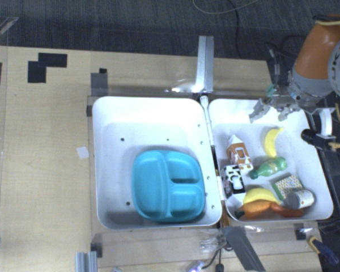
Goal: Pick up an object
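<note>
White right bin [323,169] holds an unreadably labelled carton [238,152].

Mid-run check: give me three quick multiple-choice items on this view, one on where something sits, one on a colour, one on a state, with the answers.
1. Where is the blue tray?
A. left bin
B. right bin
C. on the bench outside the bins

2. What colour is the bottle in the right bin?
A. red
B. green
C. white

3. How does the tool stand?
A. gripping the bottle
B. pressed on the tray
C. above the right bin's far end, nothing between its fingers

Answers:
1 A, the tray lies in the left bin, toward its near side.
2 B, the bottle lying beside the banana is green.
3 C, the tool is at the bin's far end, apart from the items heaped nearer the camera.
</note>
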